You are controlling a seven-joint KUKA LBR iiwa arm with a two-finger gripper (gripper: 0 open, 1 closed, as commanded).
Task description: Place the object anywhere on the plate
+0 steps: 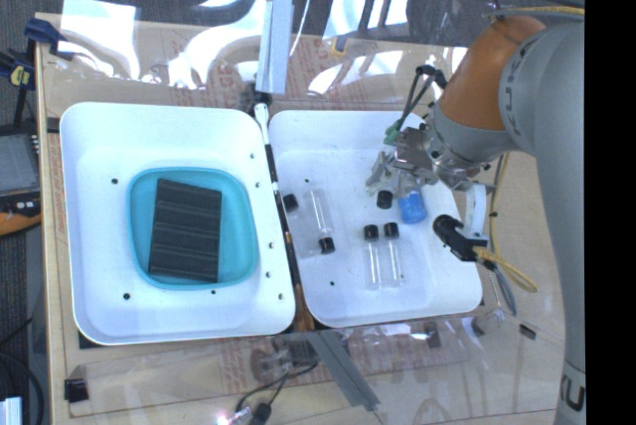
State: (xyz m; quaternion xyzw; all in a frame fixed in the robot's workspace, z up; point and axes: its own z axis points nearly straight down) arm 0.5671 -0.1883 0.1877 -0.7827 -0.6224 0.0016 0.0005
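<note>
Right bin (452,289): seemingly three vials (319,221).

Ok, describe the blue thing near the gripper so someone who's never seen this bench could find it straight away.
Start at the right-hand white bin, the one the grey arm reaches into. Near its upper right, just under the gripper, lies a small blue object. The clear vials with black caps nearby are see-through and black-tipped; this is the bin's one solid blue piece.
</note>
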